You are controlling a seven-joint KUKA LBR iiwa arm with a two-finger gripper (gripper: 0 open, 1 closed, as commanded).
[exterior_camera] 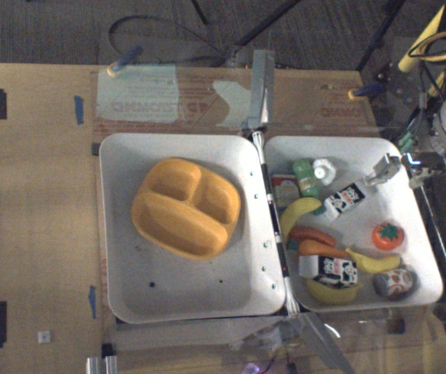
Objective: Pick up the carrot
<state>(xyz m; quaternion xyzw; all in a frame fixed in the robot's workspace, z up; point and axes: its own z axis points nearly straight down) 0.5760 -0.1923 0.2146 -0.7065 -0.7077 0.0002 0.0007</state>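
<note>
The carrot point(321, 248) is a short orange piece lying in the right bin point(409, 209), left of centre. A red oblong item point(311, 234) touches it from above, and a black-and-white milk carton point(328, 269) lies against it from below. My gripper point(384, 168) hangs over the bin's upper right part, well to the right of and beyond the carrot. It is closest to a second small milk carton point(344, 199), and nothing shows in it.
The right bin also holds two bananas point(298, 212) point(374, 262), a tomato point(388, 235), a green bottle point(306, 175), a red carton point(284, 189) and a round speckled item point(395, 284). An orange divided plate point(186, 206) sits in the left bin point(129, 287).
</note>
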